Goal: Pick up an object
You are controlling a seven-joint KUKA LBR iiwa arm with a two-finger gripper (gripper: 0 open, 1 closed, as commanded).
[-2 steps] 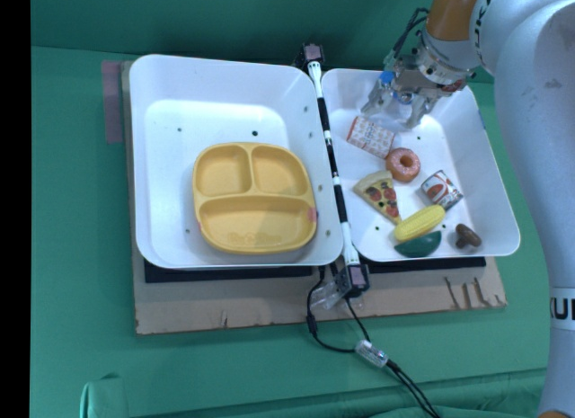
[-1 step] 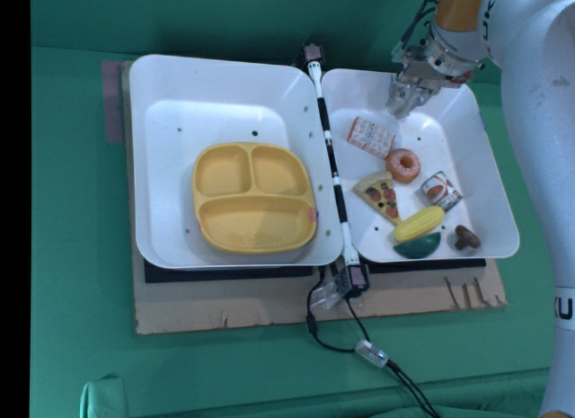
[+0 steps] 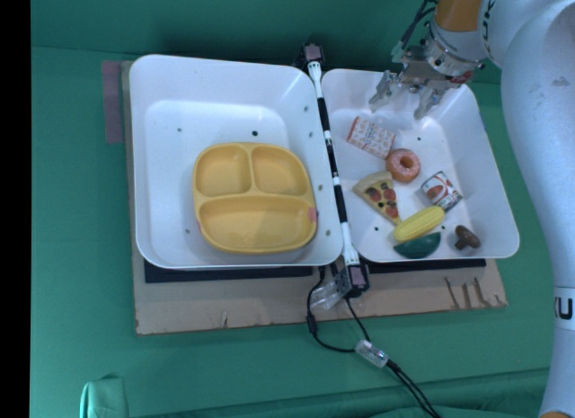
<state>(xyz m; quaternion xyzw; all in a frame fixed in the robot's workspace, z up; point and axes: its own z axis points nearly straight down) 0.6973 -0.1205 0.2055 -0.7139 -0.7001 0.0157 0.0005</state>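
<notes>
Fingers (image 3: 403, 94) spread wide, holding nothing, above right bin (image 3: 485, 155) w/ 7 toy foods.

The right bin's (image 3: 492, 193) toys crowd its middle and near end: box (image 3: 370, 136), donut (image 3: 403, 165), pizza (image 3: 380, 196), can (image 3: 441, 191), corn (image 3: 419, 224). Bare floor lies along its far end. A tray (image 3: 254, 199) fills the left bin's (image 3: 162, 93) middle.

Arm (image 3: 539, 93) cut off at top and right edges, small brown item (image 3: 465, 238) perhaps a mushroom
</notes>
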